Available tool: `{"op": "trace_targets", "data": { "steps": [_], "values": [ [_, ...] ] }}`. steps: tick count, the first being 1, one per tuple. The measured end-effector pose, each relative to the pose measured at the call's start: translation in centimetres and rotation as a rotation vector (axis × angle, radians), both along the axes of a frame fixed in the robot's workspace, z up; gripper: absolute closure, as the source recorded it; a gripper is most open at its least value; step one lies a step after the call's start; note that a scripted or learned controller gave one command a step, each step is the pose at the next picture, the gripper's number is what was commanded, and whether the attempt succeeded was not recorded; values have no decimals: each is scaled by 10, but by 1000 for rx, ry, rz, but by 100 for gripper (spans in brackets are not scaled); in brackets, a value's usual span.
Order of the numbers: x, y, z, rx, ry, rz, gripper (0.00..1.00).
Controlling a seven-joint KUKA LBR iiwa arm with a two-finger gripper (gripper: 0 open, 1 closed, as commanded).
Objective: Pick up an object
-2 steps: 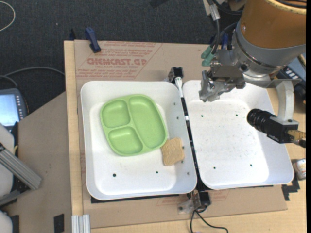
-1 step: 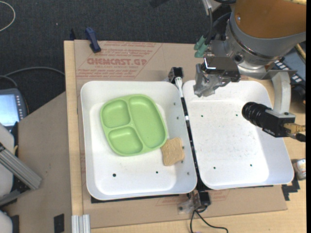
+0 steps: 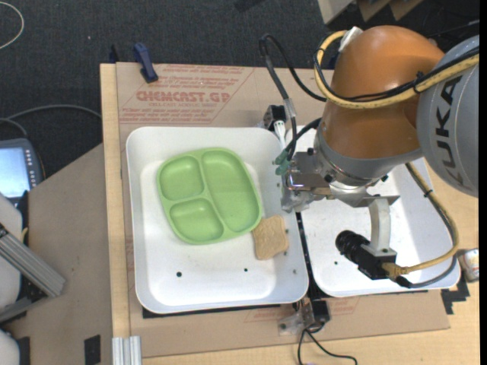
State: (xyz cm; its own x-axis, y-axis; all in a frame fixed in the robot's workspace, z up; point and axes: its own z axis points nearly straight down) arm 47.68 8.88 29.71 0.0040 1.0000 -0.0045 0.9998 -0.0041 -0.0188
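The tan sponge-like piece (image 3: pixel 270 238) lies in the left bin (image 3: pixel 144 226), touching the green divided plate (image 3: pixel 207 195); it looks light and soft, best pinched across its free edges. Whether the end effector (image 3: pixel 293 192), just above it, is spread cannot be told.

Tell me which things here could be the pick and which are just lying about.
Pick candidates, both in the left bin:
green divided plate
tan sponge-like block, touching the plate's lower right edge

Lying about:
blue clamp at the board's top edge
black cables running to the arm
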Motion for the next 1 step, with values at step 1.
{"op": "trace_targets", "data": {
  "steps": [1],
  "values": [
    [3,-46,137,6,-35,-1,100]
  ]
}}
